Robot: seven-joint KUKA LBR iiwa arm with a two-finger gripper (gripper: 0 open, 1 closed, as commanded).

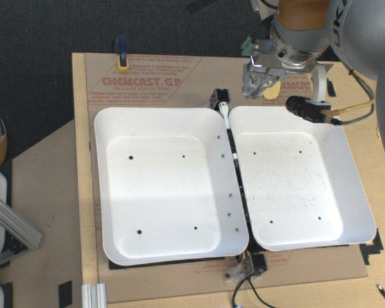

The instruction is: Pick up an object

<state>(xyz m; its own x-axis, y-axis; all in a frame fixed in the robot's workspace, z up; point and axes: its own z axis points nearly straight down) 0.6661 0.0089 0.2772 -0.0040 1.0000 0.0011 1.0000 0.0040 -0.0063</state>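
My gripper (257, 90) hangs over the far rim of the right bin (354, 186), near its back left corner. Its metal fingers (251, 86) point down and stand close together. A small pale yellow object (272, 91) is pinched at their tips and sticks out to the right, lifted off the bin floor. The grey arm with its orange band comes in from the top right.
The left bin (103, 172) lies beside the right one, with a black strip (235, 165) along the seam between them. A blue and yellow clamp (122, 53) stands on the cardboard board at the back left. A metal rail (13, 220) lies off the bench at the left.
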